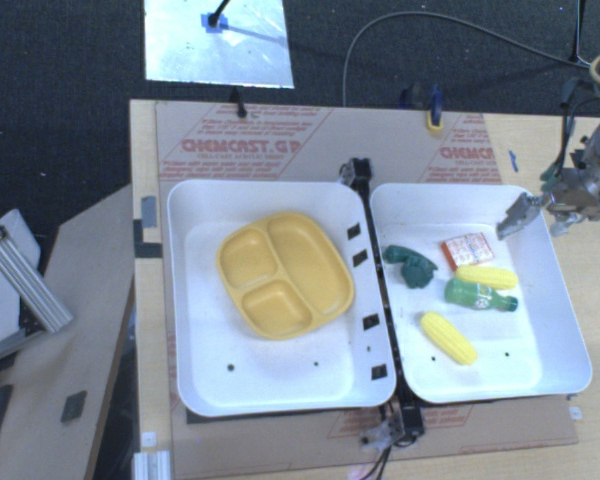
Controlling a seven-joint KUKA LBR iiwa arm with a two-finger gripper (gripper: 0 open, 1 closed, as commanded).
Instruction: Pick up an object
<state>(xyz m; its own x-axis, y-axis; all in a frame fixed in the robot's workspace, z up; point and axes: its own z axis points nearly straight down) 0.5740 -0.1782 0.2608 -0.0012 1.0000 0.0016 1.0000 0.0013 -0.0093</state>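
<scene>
The gripper (515,218) hangs over the upper right part of the right bin (560,368) and holds nothing; how far its fingers are apart I cannot tell. I judge this the approach step. Next it should choose one object, perhaps the yellow corn (448,338) lying apart from the others, and descend onto it.

Five small objects are lying in the right bin (555,358), right of frame centre: a dark green piece (410,264), a red-and-white packet (467,249), a yellow piece (487,277) touching a green bottle (479,295), and a yellow corn cob (448,338) sitting lowest. A yellow three-compartment tray (284,273) is resting flat in the left bin (195,368).
</scene>
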